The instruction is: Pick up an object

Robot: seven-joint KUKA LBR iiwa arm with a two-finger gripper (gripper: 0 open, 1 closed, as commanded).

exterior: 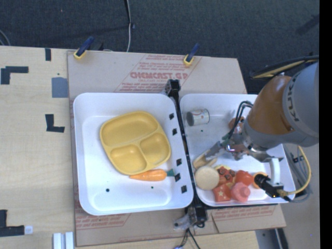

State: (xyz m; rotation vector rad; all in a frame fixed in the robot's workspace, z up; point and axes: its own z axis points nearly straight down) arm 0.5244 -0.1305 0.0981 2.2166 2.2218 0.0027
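the gripper (213,152) hangs low inside the right bin (218,104), its grey fingers slanting toward the divider between the two bins; how far they stand apart cannot be told, and nothing is seen held between them. just below the gripper, toward the right bin's near wall, lies a round tan bun (207,178), close to the fingertips, with a cluster of red and pink toy food (233,185) beside it. a small grey cylinder (197,116) rests at the right bin's far side, apart from the gripper. across the divider from the right bin, the left bin (83,139) holds a yellow divided plate (135,141) and an orange carrot (149,176). both bins sit on brown cardboard (150,74) on a pale wooden bench (31,139), with dark carpet (207,14) beyond.
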